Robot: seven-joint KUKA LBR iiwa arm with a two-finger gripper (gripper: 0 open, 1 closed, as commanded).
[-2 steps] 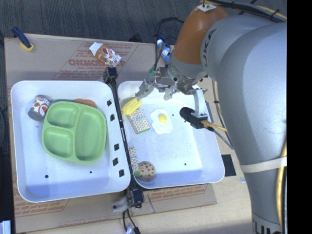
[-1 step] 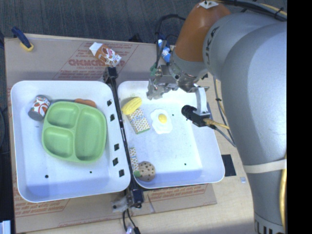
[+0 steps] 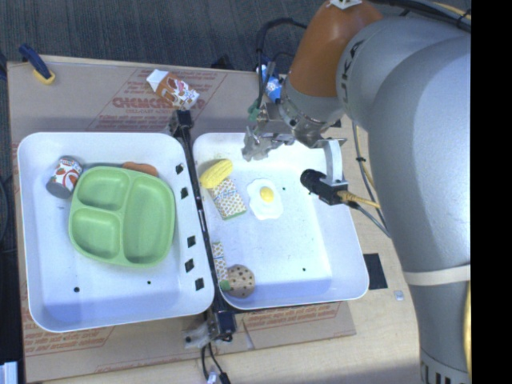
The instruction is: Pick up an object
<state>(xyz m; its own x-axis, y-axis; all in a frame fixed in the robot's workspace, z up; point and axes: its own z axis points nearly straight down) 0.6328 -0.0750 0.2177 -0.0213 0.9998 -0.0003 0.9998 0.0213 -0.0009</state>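
My gripper (image 3: pixel 258 144) hangs over the far edge of the right bin (image 3: pixel 320 246), below the orange wrist band. Just to its lower left lies a yellow toy corn cob (image 3: pixel 216 171), with a patterned packet (image 3: pixel 230 199) beside it. A toy fried egg (image 3: pixel 266 199) lies slightly nearer the camera than the gripper. A speckled cookie (image 3: pixel 238 279) sits in the bin's near left corner, next to a small patterned strip (image 3: pixel 218 254). I see nothing held in the gripper.
The left bin (image 3: pixel 40 294) holds a green divided plate (image 3: pixel 124 214), a small can (image 3: pixel 64 176) and an orange sausage (image 3: pixel 141 167). A snack packet (image 3: pixel 172 90) and a blue clamp (image 3: pixel 36 62) lie on the cardboard behind the bins. The arm's grey body covers the right side.
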